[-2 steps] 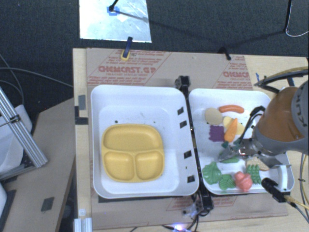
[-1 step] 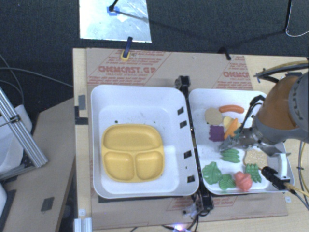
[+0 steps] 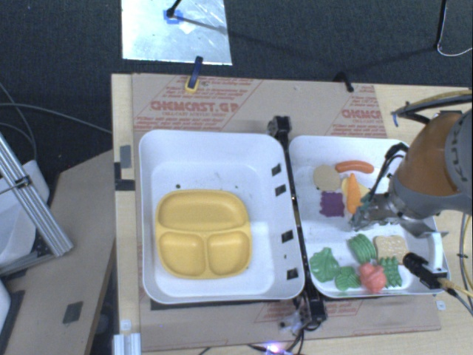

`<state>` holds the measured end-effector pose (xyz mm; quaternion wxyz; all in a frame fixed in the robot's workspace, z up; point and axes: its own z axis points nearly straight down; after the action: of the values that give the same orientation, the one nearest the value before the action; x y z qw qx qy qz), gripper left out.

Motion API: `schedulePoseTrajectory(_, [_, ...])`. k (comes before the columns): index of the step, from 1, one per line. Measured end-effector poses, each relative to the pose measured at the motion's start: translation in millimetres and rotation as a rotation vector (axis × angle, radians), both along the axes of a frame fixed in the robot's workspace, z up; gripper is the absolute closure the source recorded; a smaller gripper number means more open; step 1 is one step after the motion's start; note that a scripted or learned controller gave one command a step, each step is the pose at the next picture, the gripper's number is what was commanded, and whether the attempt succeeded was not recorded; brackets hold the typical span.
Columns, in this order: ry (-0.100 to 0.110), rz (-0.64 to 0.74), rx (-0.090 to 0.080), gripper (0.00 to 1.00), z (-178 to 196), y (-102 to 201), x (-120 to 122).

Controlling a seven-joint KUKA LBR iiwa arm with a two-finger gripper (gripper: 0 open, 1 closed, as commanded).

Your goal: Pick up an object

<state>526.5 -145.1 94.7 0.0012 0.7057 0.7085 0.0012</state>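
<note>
The right bin [image 3: 307,161] holds several toy foods. A red sausage [image 3: 355,166] and a tan round piece [image 3: 325,176] lie at the back, with an orange carrot [image 3: 352,191] and a purple piece [image 3: 332,203] just in front of them. My gripper [image 3: 363,216] reaches in from the right and hangs low over the bin, just below the carrot's near end and above a green vegetable [image 3: 361,247]. A tan cracker [image 3: 389,244] lies right beside it. I see nothing held in the gripper.
More green pieces [image 3: 323,262] and a pink piece [image 3: 372,276] lie along the right bin's front edge. The left bin [image 3: 214,150] holds a yellow divided plate [image 3: 203,231]. A ridge with black clips [image 3: 287,194] separates the bins.
</note>
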Motion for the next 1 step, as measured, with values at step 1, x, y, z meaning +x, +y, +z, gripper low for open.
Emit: schedulePoseTrajectory(1, [0.000, 0.000, 0.000, 0.00, 0.4, 0.0, 0.2])
